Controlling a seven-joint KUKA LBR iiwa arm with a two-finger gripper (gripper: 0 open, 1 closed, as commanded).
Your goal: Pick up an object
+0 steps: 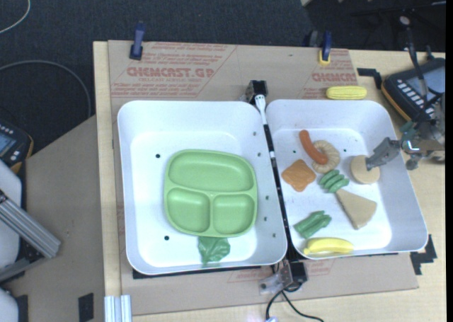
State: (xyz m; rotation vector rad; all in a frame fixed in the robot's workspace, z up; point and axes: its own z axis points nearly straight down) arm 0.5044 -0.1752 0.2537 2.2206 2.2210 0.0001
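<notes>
**Gripper low at the right bin, nothing lifted yet**

We read this as the approach/grasp step. The gripper (379, 158) comes in from the frame's right edge and sits low over the right bin (403, 200), its grey tip right at the round tan slice (364, 171). We can't tell if it's released or clenched; the tip is too small and blurred, and we see no item clearly between its parts. So we judge nothing is picked up yet.

Next move, as we see it: get a firm hold on the tan slice, which is the nearest candidate, then lift straight up, clear of the bin wall.

Contents, right bin:
- red sausage (308, 145) at upper centre, touching a tan ring-shaped pc (326, 153)
- orange piece (298, 175) just below-left of those
- small green item (333, 182) near centre
- tan wedge (357, 209) lower right
- green bean-like pc (312, 223) lower left
- yellow banana-like pc (328, 246) by the bottom rim

Left bin (138, 193) holds a green divided plate (210, 192) w/ three compartments, nothing in them, plus a green leafy item (214, 249) just below it. A yellow corn cob (346, 92) lies outside on the bench, above the right bin.
</notes>
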